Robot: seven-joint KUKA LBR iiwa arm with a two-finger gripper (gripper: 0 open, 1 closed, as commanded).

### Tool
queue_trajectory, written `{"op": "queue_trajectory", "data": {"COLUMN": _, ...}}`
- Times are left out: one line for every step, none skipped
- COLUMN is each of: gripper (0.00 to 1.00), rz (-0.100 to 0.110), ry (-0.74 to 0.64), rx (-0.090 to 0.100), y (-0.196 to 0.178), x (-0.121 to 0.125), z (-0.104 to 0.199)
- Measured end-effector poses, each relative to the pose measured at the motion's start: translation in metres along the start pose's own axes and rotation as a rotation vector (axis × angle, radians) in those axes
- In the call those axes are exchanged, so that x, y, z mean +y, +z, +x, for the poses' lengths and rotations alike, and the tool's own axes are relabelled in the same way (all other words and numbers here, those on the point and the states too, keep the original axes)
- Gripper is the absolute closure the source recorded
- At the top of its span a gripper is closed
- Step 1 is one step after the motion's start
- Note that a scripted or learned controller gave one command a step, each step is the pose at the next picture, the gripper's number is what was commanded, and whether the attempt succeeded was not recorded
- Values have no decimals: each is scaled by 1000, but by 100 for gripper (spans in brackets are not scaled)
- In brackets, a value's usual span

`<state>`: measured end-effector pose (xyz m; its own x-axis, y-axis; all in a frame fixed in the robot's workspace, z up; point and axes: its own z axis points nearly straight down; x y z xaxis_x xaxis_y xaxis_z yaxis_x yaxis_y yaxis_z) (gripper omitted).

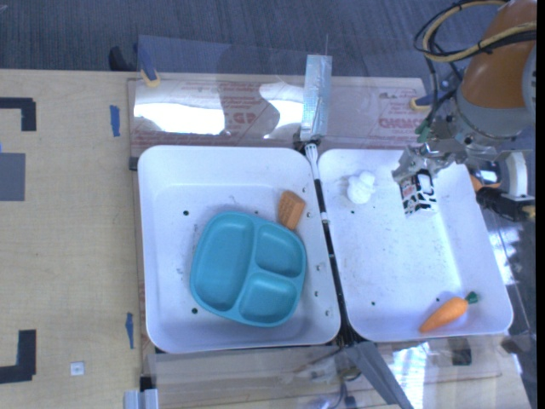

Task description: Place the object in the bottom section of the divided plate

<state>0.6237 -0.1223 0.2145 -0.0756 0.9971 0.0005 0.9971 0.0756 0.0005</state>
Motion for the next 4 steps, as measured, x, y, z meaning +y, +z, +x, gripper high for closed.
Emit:
{"op": "queue_trajectory", "data": {"gripper": 100, "rz": 2, "ry": 5, "rx": 2, "y": 13, "x": -28, "z": 74}}
{"op": "queue_trajectory", "data": {"gripper": 100, "rz": 4, "ry": -97, "rx": 1, "y": 31, "x": -75, "z": 127}}
{"op": "queue_trajectory", "data": {"gripper": 100, "rz": 5, "ry": 55, "rx": 2, "y": 31, "x": -105, "z": 180}}
{"op": "queue_trajectory", "data": {"gripper": 100, "rz": 6, "ry": -196, "rx": 1, "y": 74, "x": -107, "z": 228}}
